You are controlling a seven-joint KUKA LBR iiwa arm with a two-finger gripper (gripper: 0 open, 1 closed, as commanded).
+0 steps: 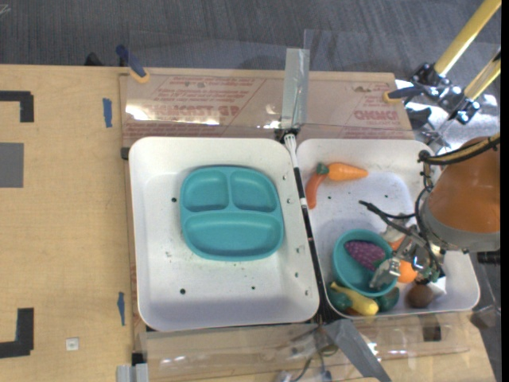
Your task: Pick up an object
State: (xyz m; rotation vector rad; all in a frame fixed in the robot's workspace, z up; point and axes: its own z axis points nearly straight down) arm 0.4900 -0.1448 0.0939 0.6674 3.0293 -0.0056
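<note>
In the right bin (382, 201), my gripper (395, 270) is low over the right rim of a teal bowl (350, 270). A purple bumpy fruit (364, 253) lies inside the bowl. A small orange fruit (408, 272) sits right against the gripper, partly hidden by it. A yellow banana-like toy (359, 302) lies at the bowl's front and a brown round piece (420, 295) lies near the bin's front right corner. An orange carrot (343, 171) and a red chili (312, 189) rest at the bin's back left.
The left bin (159, 293) holds a teal divided plate (232, 212). A ridge (301, 213) separates the two bins. The arm's orange band (469, 197) hangs over the right bin's right side. Black cables (390, 213) trail across the bin behind the gripper.
</note>
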